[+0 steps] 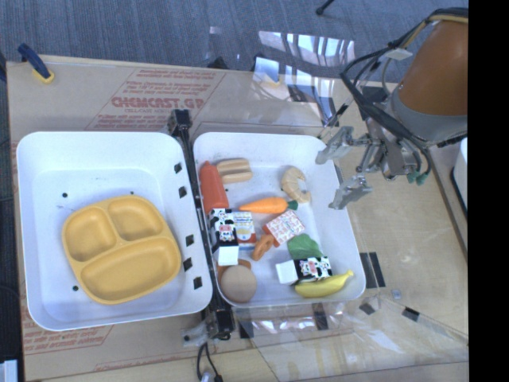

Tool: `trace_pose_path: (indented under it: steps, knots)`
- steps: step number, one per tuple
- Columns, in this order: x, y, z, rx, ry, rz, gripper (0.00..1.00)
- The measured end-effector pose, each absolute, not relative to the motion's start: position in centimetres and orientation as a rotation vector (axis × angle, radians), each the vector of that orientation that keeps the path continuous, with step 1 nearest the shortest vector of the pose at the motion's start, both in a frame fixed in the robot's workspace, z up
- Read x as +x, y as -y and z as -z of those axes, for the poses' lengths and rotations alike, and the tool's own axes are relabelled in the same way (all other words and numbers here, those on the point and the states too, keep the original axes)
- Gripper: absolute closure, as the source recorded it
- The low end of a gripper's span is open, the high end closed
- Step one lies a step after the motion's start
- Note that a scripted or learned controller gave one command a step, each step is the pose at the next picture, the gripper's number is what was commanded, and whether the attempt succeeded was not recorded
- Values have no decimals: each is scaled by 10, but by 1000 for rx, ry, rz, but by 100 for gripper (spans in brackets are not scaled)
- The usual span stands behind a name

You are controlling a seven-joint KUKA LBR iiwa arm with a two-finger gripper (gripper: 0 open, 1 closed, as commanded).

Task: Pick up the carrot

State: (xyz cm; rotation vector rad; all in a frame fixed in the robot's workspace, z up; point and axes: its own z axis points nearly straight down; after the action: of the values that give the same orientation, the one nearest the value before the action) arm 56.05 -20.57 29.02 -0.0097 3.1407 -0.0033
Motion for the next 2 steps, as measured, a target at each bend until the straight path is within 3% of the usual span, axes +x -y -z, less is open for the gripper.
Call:
trace_pose_path:
  steps: [1, 2]
  knots:
    - [619, 206, -187, -328, -3132, -8, 0]
    - [594, 178, -97, -523, -3087, 6, 0]
